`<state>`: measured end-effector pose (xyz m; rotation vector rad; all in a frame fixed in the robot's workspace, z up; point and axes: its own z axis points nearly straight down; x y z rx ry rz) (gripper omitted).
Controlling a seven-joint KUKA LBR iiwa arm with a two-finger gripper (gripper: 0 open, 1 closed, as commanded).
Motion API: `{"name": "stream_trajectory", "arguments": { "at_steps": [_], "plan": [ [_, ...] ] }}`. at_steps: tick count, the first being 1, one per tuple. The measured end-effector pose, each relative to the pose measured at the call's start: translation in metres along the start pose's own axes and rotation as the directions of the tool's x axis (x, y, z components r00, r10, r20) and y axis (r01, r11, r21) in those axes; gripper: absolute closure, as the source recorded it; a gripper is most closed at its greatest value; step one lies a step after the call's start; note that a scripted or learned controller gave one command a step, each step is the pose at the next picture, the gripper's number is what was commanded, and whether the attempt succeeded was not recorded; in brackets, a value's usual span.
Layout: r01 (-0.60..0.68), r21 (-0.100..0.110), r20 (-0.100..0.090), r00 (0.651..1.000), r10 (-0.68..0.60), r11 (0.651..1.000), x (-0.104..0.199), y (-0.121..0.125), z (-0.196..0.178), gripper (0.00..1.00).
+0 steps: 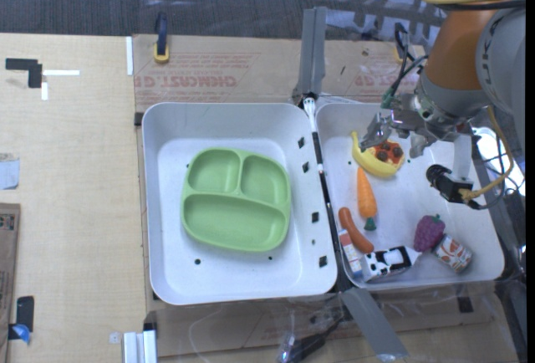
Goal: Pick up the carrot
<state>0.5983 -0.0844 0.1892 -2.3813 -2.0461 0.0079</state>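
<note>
- Nearest, along right bin [493,265] front: boxy black-and-white carton [389,262], knobbly purple grapes [429,232], smooth red sausage [354,229].
- Mid-bin: tapered orange carrot [366,194], lying free.
- Farther: curved yellow banana [374,161], under gripper [386,134]; finger spread impossible to tell.
- Left bin [159,211]: glossy green divided plate [236,200].

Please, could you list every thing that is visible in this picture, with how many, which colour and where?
bins: 2, white, side by side on the bench
divided plate: 1, green, left bin
carrot: 1, orange, right bin, middle
banana: 1, yellow, right bin, far side
sausage: 1, red-orange, right bin, near the divider
cow-pattern carton: 1, black and white, right bin, front
grapes: 1 bunch, purple, right bin
can: 1, orange and white, right bin, front corner
clamp: 1, yellow, bench's far edge
gripper: 1, grey, above the banana
</note>
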Motion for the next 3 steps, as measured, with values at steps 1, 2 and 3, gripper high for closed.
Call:
{"name": "stream_trajectory", "arguments": {
  "at_steps": [1, 2, 3],
  "plan": [
    [0.270, 0.000, -0.002, 0.963, -0.270, 0.963, -0.018, -0.045, 0.100, 0.00],
    [0.265, 0.004, -0.003, 0.964, -0.265, 0.964, -0.020, -0.046, 0.094, 1.00],
    [0.416, -0.001, -0.001, 0.909, -0.416, 0.909, 0.006, -0.002, 0.000, 1.00]
  ]
}}
